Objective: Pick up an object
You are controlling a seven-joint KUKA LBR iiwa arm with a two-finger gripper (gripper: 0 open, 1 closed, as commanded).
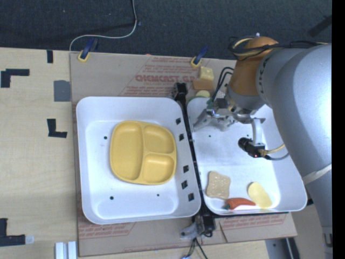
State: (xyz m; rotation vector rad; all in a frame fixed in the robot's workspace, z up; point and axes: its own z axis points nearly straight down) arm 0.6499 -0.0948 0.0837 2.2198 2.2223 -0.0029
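While the jaws (211,117), their state unclear, hover at the right bin's (280,177) far end, the cracker (218,185) lies well apart.

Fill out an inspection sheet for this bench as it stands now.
Surface: wooden bench under a cardboard sheet carrying two white bins.
Job's things: left bin holds a yellow divided plate; right bin holds a bread slice, an orange piece and a yellow piece.
Clutter: a tan block behind the bins.
Grippers: gripper low over the right bin's far end, nothing seen between its fingers.
Cables: white cable at the back.
Surroundings: dark carpet.
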